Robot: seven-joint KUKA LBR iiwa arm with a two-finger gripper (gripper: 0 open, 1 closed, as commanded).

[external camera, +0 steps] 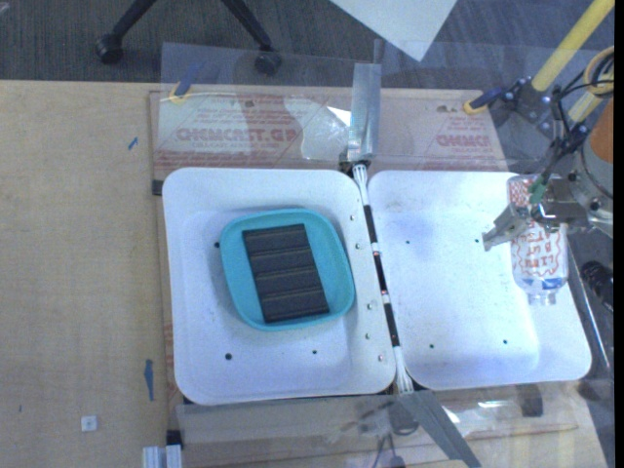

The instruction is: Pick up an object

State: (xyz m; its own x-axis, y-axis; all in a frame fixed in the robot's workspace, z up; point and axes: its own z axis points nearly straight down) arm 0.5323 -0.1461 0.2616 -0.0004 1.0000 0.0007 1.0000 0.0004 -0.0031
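- At the near edge of the bench [78,261], grey metal brackets [429,422] are seen below the seam where the two bins meet.
- The left bin [195,359] is occupied by a teal square dish [234,261], lying slightly turned, with a dark ribbed block [285,272] resting inside it.
- The right bin [458,339] carries a clear plastic bottle [539,256] with a white label printed in red; it is seen near the bin's right rim, its length running roughly up and down the view.
- The gripper [522,217] is positioned at the bottle's far end, overlapping it, with a grey finger [499,232] pointing out to the left of the bottle.
- Whether the gripper is clenched on the bottle or released cannot be told, as the bottle and the wrist hardware overlap at that spot.
- The arm [595,139] enters from the right, with cables [565,86] around it.
- Beyond the bins, a clear sheet over printed red lettering [234,135] lies on the bench, and an upright metal strip [365,115] stands at the seam.
- Farthest off, chair legs with castors [185,8] rest on the dark floor.
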